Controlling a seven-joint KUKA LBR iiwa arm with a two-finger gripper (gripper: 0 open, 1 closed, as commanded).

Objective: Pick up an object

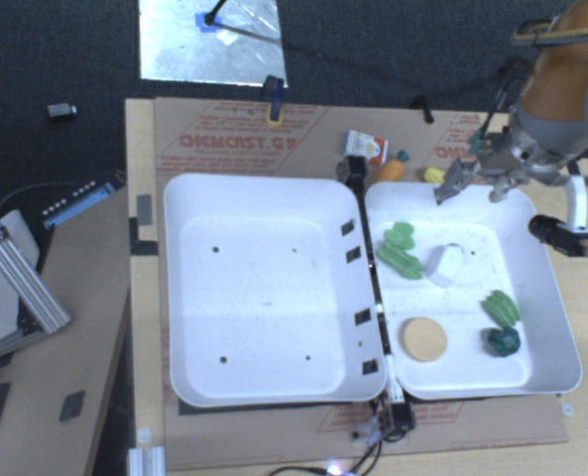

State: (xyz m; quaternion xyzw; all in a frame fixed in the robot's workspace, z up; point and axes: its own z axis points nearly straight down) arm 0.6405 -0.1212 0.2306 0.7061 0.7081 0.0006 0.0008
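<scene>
My tool (472, 184) hangs open with nothing in it over the back edge of the right bin (546, 286), above the green toy (401, 250).

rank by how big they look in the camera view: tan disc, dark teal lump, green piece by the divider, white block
1. green piece by the divider
2. tan disc
3. white block, close to the disc, so that order is unsure
4. dark teal lump
</scene>
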